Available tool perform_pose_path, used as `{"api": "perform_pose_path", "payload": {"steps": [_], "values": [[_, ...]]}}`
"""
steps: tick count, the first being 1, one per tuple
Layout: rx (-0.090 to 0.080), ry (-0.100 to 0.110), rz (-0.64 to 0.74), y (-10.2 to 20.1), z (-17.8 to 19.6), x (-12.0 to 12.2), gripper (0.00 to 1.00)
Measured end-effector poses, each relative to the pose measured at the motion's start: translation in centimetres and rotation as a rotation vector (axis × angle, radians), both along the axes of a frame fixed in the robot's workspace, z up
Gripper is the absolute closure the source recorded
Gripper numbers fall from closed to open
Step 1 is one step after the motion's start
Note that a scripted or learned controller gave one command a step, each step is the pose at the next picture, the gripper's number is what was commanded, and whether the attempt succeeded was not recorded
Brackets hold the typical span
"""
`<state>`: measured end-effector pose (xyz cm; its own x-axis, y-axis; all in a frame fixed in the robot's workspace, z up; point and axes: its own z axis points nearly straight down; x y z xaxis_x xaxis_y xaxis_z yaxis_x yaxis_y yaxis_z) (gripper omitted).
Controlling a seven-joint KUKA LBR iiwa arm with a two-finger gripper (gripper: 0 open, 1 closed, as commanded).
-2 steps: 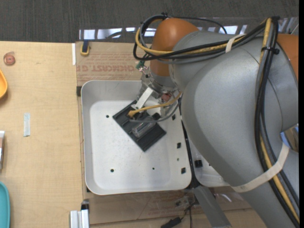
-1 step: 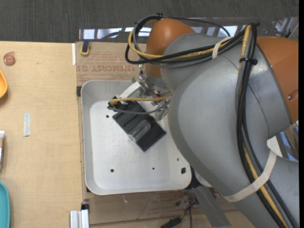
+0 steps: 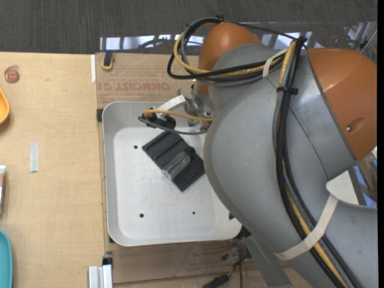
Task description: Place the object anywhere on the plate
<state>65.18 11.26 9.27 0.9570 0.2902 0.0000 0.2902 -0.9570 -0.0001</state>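
My gripper (image 3: 174, 159) hangs low over the left white bin (image 3: 135, 197), near the middle of its back half. It looks like a black block seen from above, with a small grey shiny patch at its centre. Whether that patch is an object or part of the gripper, I cannot tell. The grey arm (image 3: 270, 161) with its orange band (image 3: 225, 41) covers the whole right side, including the second bin.
Brown cardboard (image 3: 144, 80) lies behind the bin. On the wooden bench to the left are an orange rim (image 3: 2, 110), a teal rim (image 3: 3, 263), a small grey strip (image 3: 33, 158) and a pink disc (image 3: 11, 74). Yellow and black cables (image 3: 180, 59) loop above the wrist.
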Motion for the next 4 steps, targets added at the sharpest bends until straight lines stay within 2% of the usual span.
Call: {"api": "perform_pose_path", "payload": {"steps": [1,2,3,4], "values": [[-0.002,0.001,-0.025,3.3,13.0,-0.3,0.00],[-0.001,0.001,0.055,3.9,13.3,0.1,0.00],[-0.003,0.006,0.365,2.7,17.8,-0.1,0.00],[-0.002,0.002,0.032,-0.9,17.4,0.0,0.00]]}}
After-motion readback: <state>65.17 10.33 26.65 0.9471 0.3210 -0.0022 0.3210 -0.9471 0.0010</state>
